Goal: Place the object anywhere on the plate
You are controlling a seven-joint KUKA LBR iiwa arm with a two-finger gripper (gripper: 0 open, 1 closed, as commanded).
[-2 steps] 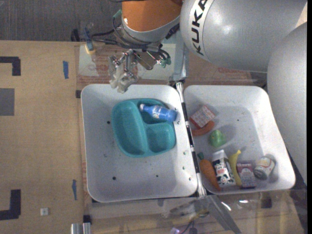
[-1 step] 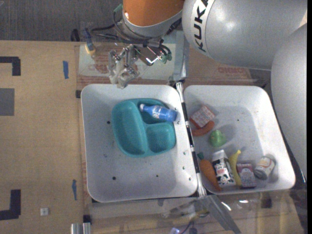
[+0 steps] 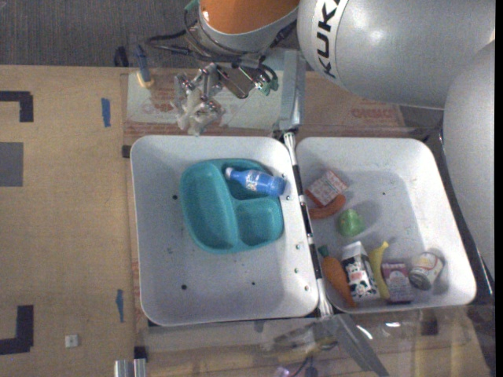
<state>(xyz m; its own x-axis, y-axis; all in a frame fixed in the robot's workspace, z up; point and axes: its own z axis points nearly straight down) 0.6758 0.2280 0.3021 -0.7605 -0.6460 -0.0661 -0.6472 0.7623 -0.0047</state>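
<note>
The camera view, looking down on the counter (image 3: 63, 210), shows the arm (image 3: 393, 30) reaching in from the right, its orange band above the wrist near the top edge. The gripper (image 3: 198, 108) hangs beyond the far rim of the left bin (image 3: 157, 289), over the cardboard rather than over either bin, with nothing visible between the fingers; whether they are spread or closed we cannot tell, since the tips blur against the pale surface.

In the left bin lies the teal plate (image 3: 216, 214), divided into sections, and the blue bottle (image 3: 258, 181) rests on its side across the plate's far right corner, its body on the plate and its end reaching the rim. We judge the placing largely done, as the bottle already sits on the plate.

To finish well, we would lift the arm straight up and clear, without sweeping across the left bin, because a nudge could roll the bottle off that rim.

The right bin (image 3: 448, 210) holds a carrot (image 3: 336, 280), a banana (image 3: 379, 264), a small carton (image 3: 357, 272), a can (image 3: 425, 271) and a green fruit (image 3: 350, 222).
</note>
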